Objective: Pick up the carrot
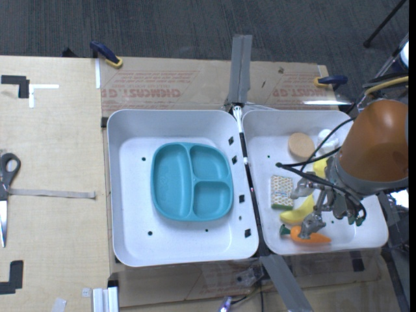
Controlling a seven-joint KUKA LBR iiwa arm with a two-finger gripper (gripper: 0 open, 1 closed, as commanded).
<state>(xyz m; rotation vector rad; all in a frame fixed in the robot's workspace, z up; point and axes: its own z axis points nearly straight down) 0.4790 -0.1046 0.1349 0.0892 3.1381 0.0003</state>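
Carrot [311, 237] lies near front wall of right bin [260, 174], green top toward left. Gripper [312, 225] is placed just above it, touching or not cannot be told; opening also cannot be told. Risk is judged: banana [300, 209] just beside may be caught instead, or carrot pushed against wall.

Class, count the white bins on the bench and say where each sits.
2: the left bin holding a blue plate, and the right bin holding the carrot.
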